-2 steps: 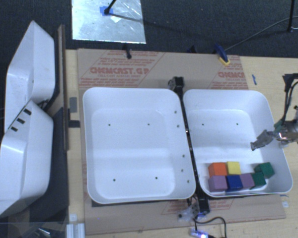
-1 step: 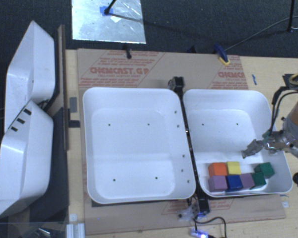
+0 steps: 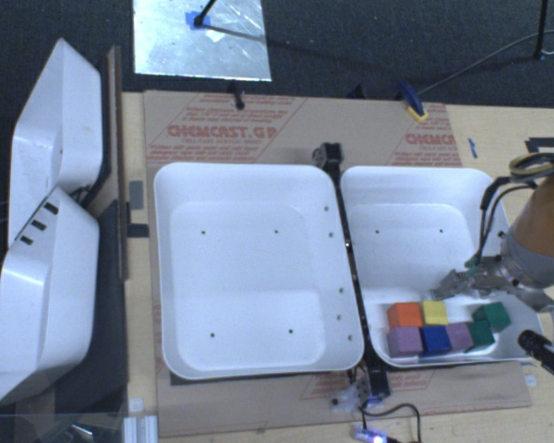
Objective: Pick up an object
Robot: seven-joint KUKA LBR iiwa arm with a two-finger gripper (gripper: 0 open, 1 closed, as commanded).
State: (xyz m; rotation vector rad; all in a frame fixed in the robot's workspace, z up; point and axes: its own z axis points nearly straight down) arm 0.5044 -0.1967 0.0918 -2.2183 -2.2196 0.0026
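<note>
The gripper (image 3: 463,282) reaches into the right bin (image 3: 415,197) from the right edge of the view, under the arm's orange band (image 3: 547,224) and grey wrist (image 3: 535,268). Its metal fingers point toward the left, low over the bin floor, but they are small and blurred here, so I cannot tell whether they stand wide or narrow, and nothing is seen between them. Just below the fingers, toward the near wall of the bin, a cluster of small blocks lies packed together in the near right corner. The orange block (image 3: 405,314) sits below and to the left of the fingers, and the yellow block (image 3: 435,312) touches it on its right, almost straight under the fingertips. In the row nearer the bin's front wall lie a purple block (image 3: 404,341), a blue block (image 3: 435,340) and a mauve block (image 3: 460,336), side by side and touching. To the right of the fingers and below the wrist are two green blocks (image 3: 489,317), one slightly behind the other, close against the mauve one. None of the blocks is lifted; all rest on the bin floor. Well to the left of the fingers, past the dark divider between the bins, lies the left bin (image 3: 249,270), its white floor marked by a few small dark dots. Both bins stand on a cardboard sheet (image 3: 222,127) with red print.
</note>
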